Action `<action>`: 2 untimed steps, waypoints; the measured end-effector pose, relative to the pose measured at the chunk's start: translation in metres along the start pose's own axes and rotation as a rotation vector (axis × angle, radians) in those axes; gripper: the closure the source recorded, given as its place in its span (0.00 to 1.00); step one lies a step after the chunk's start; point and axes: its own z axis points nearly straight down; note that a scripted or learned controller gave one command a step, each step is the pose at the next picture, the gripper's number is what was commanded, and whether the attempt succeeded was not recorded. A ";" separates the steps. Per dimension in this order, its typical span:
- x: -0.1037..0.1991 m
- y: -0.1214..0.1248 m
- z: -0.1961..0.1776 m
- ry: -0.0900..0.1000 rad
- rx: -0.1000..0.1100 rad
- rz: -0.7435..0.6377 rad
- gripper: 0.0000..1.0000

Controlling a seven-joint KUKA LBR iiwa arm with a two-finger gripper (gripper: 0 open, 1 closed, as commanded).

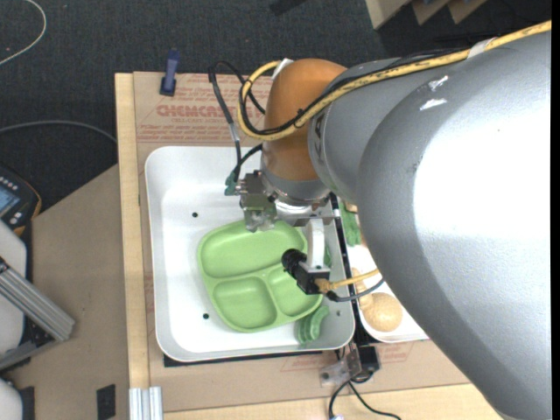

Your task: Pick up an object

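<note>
Gripper (260, 210) over plate (234, 265).
Positioned at the plate's far rim, probably for an edge grasp; open or closed cannot be told.

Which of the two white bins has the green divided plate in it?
The bin on the view's left; the green divided plate lies in it. The other bin shows a tan rounded thing instead.

One fixed cam above bench (129, 234), tilted down, close in; white bin (175, 199) mid-frame, arm (455, 217) enters from 3 o'clock
</note>
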 end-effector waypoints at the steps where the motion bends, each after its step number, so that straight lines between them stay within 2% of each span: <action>1: 0.028 0.043 -0.179 0.010 -0.025 -0.010 1.00; 2: 0.058 -0.005 -0.151 0.004 0.003 -0.010 1.00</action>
